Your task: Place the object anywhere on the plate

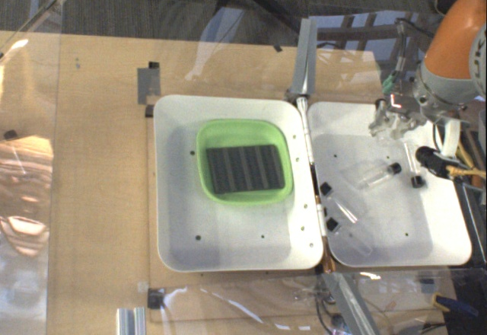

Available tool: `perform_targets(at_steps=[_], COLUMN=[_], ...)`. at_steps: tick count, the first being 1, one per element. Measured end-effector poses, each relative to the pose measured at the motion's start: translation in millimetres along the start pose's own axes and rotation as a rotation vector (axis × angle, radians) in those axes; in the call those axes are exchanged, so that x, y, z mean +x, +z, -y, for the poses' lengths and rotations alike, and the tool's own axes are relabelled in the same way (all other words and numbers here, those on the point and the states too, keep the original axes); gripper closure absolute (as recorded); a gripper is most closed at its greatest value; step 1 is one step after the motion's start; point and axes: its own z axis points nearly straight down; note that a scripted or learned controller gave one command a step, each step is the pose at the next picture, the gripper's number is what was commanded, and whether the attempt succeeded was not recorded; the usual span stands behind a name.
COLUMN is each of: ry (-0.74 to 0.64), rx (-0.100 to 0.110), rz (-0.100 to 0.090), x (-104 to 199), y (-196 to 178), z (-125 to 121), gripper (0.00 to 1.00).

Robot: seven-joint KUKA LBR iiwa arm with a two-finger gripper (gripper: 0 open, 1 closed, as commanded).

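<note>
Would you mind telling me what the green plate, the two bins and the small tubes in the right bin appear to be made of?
The green plate looks like glossy moulded plastic, with a dark ribbed insert. The left bin and right bin look like matte white plastic with rounded corners. The small tubes seem clear plastic or glass with black caps; which one is hard to tell.

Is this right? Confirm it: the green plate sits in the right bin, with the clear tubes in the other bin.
Not right. The camera view shows the green plate in the left bin; the clear tubes lie in the right bin.
</note>
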Motion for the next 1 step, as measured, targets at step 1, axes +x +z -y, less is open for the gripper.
perform_targets(at_steps=[1], ry=[0.0], rx=[0.0], rz=[0.0], x=[0.0], y=[-0.1], z=[0.0], gripper=[0.0])
